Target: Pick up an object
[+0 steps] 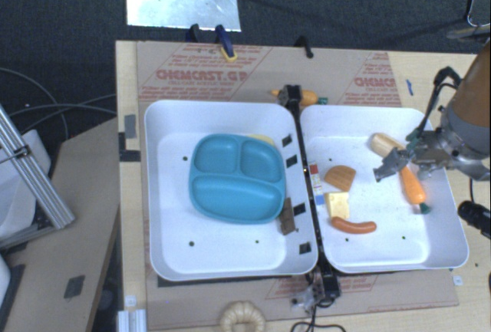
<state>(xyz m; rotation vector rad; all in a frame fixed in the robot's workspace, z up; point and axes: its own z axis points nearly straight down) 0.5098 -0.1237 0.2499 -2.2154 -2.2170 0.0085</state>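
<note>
A dark carpeted floor surrounds the tabletop [253, 66], which carries two shallow white bins with a black divider [303, 177] between them, the landmark for everything here. Nearest the camera, a pale ring-shaped piece [242, 317] lies on the tabletop just left of the divider's near end. Right of the divider, in the right bin [441, 250], a sausage [354, 226] lies closest to the near wall, then a yellow cheese block [337, 205] and a brown bread piece [340, 176] just beside the divider, scattered loosely as if dropped there for picking. Farther right lies an orange carrot [413, 186], with the tool [393, 164] hovering over its upper end; whether the tool is parted or closed cannot be told. A tan roll [383, 142] sits beyond it. Left of the divider, the blue compartment plate [236, 177] fills much of the left bin [165, 169]. The carrot, probably the target, has open floor around it, though the bin's right wall is near.
</note>
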